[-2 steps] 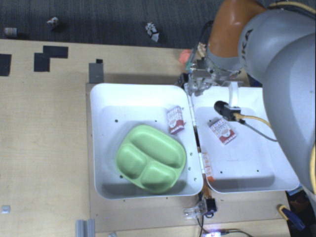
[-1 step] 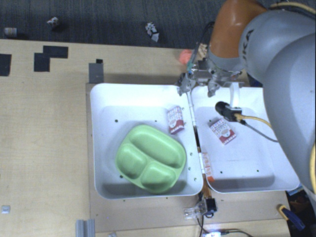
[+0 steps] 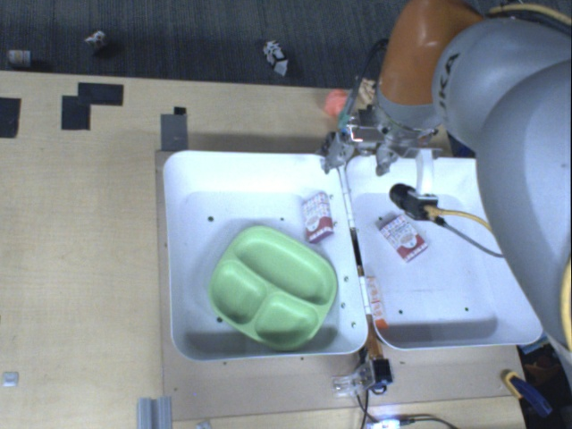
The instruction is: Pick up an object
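My gripper (image 3: 360, 157) hangs over the far end of the wall between the two bins, its fingers spread open with nothing between them. A green divided plate (image 3: 273, 284) lies tilted in the left bin (image 3: 192, 239). A small red and white packet (image 3: 317, 217) sits by that bin's right wall, just in front of the gripper. A second red and white packet (image 3: 402, 237) lies in the right bin (image 3: 465, 320), below and to the right of the gripper.
A black plug (image 3: 407, 199) on a yellow cable hangs over the right bin next to the second packet. A pink-orange object (image 3: 335, 104) rests on the bench behind the bins. The grey arm covers the right bin's far right side.
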Robot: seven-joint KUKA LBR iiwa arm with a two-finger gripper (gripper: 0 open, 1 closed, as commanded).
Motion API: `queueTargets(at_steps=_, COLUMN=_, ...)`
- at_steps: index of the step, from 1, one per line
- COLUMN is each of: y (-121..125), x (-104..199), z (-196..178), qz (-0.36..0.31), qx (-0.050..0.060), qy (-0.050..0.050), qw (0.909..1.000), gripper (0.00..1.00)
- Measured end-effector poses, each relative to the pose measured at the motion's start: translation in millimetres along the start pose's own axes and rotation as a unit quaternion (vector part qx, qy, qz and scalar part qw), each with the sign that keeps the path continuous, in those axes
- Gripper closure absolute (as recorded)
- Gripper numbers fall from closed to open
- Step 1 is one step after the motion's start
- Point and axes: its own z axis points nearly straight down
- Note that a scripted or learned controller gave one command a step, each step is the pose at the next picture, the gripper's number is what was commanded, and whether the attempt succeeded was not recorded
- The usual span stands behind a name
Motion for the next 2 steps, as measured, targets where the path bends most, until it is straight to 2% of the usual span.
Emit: queueTargets(at_steps=2, y=0.0, x=0.0, z=0.0, qz=0.0, qx=0.0, qy=0.0, qw=1.0, gripper=0.0)
